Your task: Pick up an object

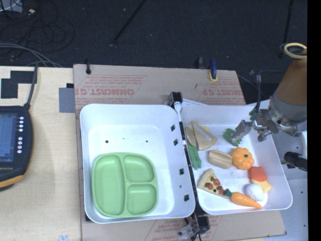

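One claw point(249, 126) above toy-filled right bin point(281, 195)

The arm point(292, 92) is cut off at the right edge. The pincer point(249, 128) is too dark and small for its fingers to be read. The handheld screen point(12, 142) is clipped at the left edge, and the green item point(194, 157) is partly hidden by the bin wall.

Two white bins point(131, 115), one green tray point(124, 185), eight toy foods point(243, 158)
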Controlling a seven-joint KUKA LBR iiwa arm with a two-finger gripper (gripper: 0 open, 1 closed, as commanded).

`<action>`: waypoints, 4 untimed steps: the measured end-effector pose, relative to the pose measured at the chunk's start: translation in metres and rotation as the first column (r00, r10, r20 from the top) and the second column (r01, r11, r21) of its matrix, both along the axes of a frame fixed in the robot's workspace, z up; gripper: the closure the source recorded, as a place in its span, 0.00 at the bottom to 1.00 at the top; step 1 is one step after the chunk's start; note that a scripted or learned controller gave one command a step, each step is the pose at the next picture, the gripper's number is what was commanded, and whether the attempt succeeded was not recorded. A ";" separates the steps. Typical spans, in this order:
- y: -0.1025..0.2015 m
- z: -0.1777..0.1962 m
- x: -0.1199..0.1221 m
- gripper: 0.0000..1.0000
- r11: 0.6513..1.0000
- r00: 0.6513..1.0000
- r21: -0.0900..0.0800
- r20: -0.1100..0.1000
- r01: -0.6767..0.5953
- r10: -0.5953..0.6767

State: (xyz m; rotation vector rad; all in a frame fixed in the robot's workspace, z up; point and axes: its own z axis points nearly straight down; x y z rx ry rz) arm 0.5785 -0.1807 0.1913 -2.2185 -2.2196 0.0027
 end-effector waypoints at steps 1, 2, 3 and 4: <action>-0.021 -0.088 -0.025 0.00 1.000 1.000 -0.002 0.008 0.000 0.000; -0.030 -0.096 -0.027 0.00 1.000 1.000 0.005 0.011 -0.003 0.003; -0.032 -0.085 -0.026 1.00 1.000 1.000 0.003 0.015 -0.001 0.001; 0.040 -0.052 0.003 1.00 1.000 1.000 0.002 0.005 -0.007 0.007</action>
